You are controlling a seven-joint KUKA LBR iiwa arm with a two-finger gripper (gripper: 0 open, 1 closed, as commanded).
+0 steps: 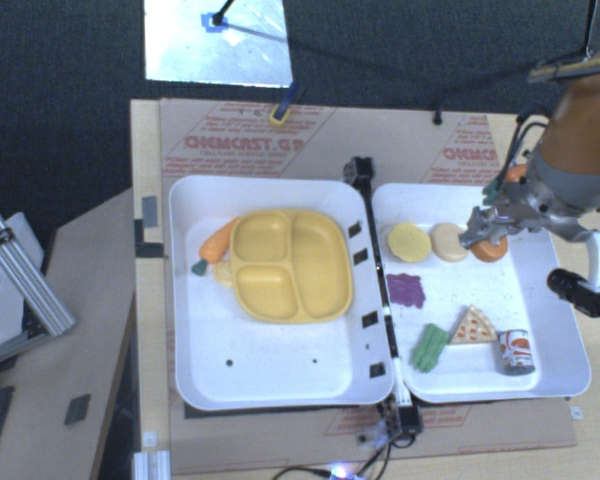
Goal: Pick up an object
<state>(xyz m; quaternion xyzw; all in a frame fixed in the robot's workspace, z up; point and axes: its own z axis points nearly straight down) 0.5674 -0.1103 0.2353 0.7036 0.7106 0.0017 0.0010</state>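
Note:
My gripper [484, 232] hangs over the back of the right bin [560, 368], reaching in from the right. Directly under its tip lies a small orange round piece [492, 251], partly hidden by the gripper. Just left of it sit a beige round piece [447, 241] and a yellow disc [409, 242]. Nearer the front are a purple piece [406, 289], a green piece [429, 347], a pizza slice [472, 326] and a small can [516, 352].
The left bin [195, 368] holds a yellow divided plate [280, 266] with a carrot [217, 240] at its left edge. A black divider [376, 278] runs between the bins. The arm's grey and orange body [580, 138] looms over the right bin's back right corner.

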